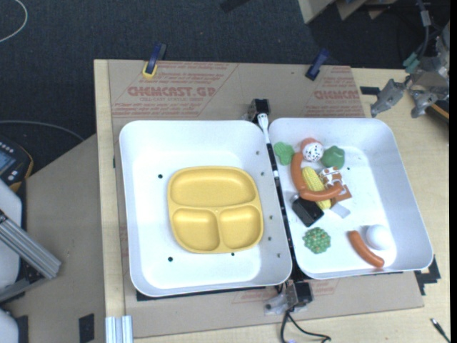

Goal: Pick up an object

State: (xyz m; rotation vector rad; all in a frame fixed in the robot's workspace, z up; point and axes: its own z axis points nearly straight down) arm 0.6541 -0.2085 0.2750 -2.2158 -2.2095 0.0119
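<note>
Hovering at the bench's [214, 84] far right corner (beyond the toy-filled right bin [400, 184]), the pincer [410, 95] has a state I cannot tell.

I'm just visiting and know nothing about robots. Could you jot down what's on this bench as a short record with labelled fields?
Left bin: holds a yellow divided plate, three compartments
Right bin: holds a cluster of toy foods
Toy foods: corn cob, broccoli, sausage, white egg, spotted white ball
Other item: black block, beside the corn cob
Gripper: at the upper right, outside the bins, holding nothing visible
Task progress: nothing picked up yet
</note>
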